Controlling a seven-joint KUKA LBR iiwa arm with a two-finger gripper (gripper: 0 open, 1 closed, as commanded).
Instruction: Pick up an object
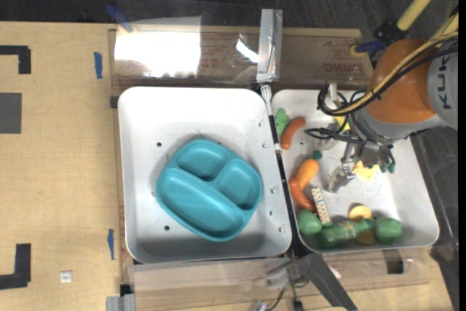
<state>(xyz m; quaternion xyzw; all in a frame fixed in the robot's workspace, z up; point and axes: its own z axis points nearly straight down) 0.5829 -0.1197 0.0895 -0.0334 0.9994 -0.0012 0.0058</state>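
Dark carpet floor at top, tan table [51, 178] below it with black tape marks at its left edge. Two white bins side by side: left bin [138, 113], right bin [419, 207]. Clear plastic sheet [182, 47] behind the left bin, silver strip [269, 44] standing at the divide. Grey arm with orange band [400, 87] reaches in from the right over the right bin, black and yellow cables looped around it. Teal divided tray [211, 187] sits tilted in the left bin, near its middle. Jaws [348, 170] hang low over the middle of the right bin; spread or pressed together, cannot tell. Small stuff in the right bin: green bottle [346, 231] along the near wall, carrot [302, 177] by the left wall, sausage [291, 131] further back, yellow toy [368, 170] just beside the jaws.
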